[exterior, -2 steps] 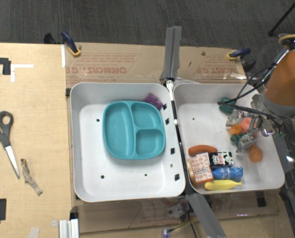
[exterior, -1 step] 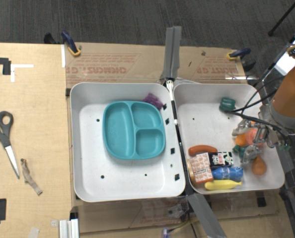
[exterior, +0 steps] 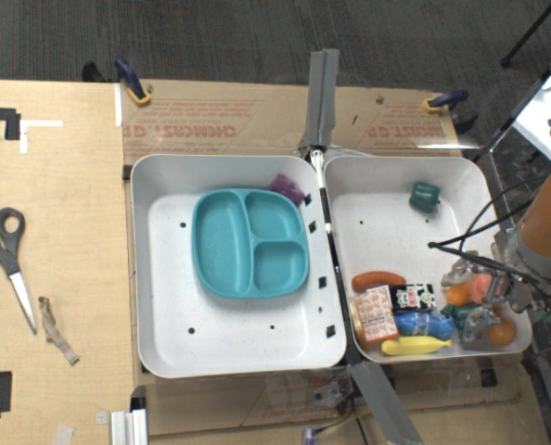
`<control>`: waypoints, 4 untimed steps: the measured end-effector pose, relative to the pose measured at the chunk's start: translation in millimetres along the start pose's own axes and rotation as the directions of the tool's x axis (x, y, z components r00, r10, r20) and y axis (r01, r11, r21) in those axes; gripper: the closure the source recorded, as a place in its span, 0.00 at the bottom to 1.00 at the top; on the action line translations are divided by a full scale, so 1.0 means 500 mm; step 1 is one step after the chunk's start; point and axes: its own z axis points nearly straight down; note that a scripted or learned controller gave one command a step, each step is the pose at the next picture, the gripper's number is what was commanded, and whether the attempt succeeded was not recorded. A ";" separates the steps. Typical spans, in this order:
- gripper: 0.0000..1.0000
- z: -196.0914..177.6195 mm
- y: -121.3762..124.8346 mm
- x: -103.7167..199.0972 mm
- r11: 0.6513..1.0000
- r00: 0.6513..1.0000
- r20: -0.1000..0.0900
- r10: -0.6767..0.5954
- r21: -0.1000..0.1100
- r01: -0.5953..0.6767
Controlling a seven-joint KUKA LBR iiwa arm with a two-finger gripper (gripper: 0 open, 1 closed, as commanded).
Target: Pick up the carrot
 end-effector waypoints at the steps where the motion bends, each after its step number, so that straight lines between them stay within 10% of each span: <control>1: 0.00 -0.002 -0.001 -0.103 0.978 0.978 0.004 0.211 0.000 -0.211; 2: 1.00 -0.023 0.000 -0.107 0.978 0.978 0.010 0.207 0.000 -0.207; 3: 1.00 -0.238 0.036 -0.145 0.901 0.901 0.004 0.433 0.001 -0.433; 4: 1.00 -0.027 0.126 -0.091 0.932 0.932 0.002 0.363 0.000 -0.363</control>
